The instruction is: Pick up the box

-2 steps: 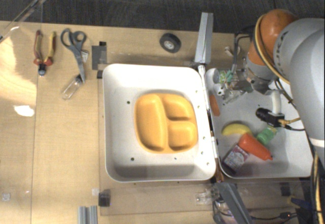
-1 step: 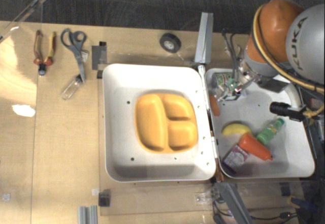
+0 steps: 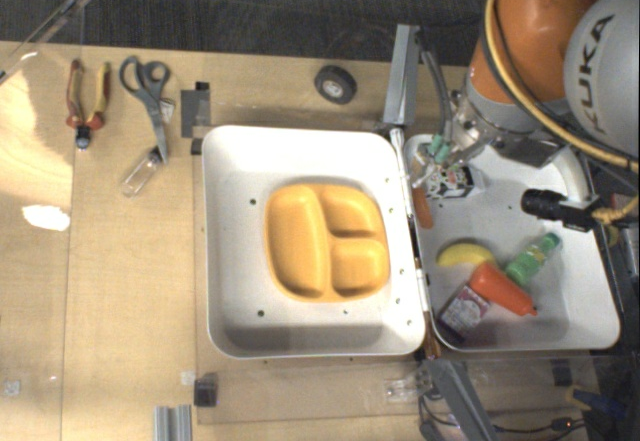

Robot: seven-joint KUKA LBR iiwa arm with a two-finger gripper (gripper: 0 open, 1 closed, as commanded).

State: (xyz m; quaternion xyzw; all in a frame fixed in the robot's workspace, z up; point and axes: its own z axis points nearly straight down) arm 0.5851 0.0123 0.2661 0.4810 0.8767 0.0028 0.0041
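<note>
The box (image 3: 463,311) is small and purple with a pale label. It lies at the front left of the right bin (image 3: 590,329), partly under an orange carrot-like toy (image 3: 503,291). My gripper (image 3: 438,169) hangs over the far left corner of that bin, close to the wall between the two bins. It is well behind the box and apart from it. Wires and a green part crowd the wrist.
The left bin (image 3: 230,309) holds a yellow divided tray (image 3: 325,239). In the right bin lie a yellow fruit (image 3: 463,254), a green bottle (image 3: 532,259) and a thin reddish piece (image 3: 424,212) by the left wall. Scissors (image 3: 150,94), pliers (image 3: 85,99) and a tape roll (image 3: 335,84) lie on the bench.
</note>
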